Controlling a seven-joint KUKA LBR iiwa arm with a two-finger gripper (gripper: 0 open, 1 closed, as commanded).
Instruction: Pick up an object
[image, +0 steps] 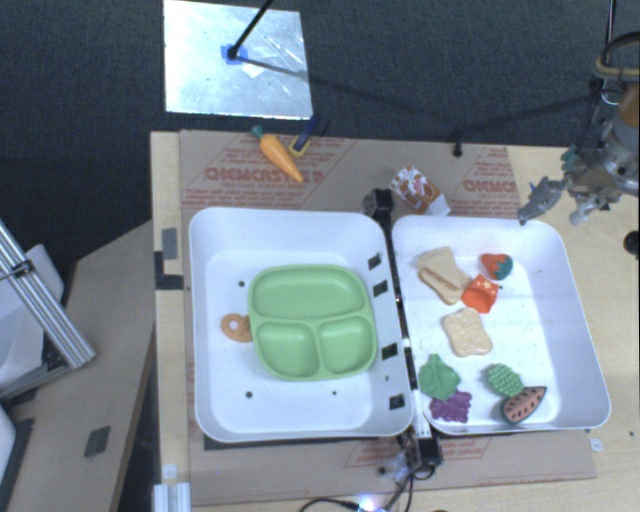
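Note:
My gripper (560, 205) hangs at the far right, just above the back right corner of the right bin (575, 300), open with nothing between its fingers. In that bin lie toy foods: two tan bread slices (442, 272), a strawberry (496, 265), an orange piece (480, 294), a tan cracker (466, 332), a green leaf (437, 377), purple grapes (452, 406), a green bumpy piece (504, 379) and a watermelon slice (524, 403). The nearest items, the strawberry and orange piece, are below and left of the gripper.
The left bin (215, 400) holds a green divided tray (308, 320) and a small pretzel (237, 327). Behind the bins on the cardboard lie a toy carrot (280, 156) and a small packet (413, 188). A silver sheet (237, 60) lies further back.

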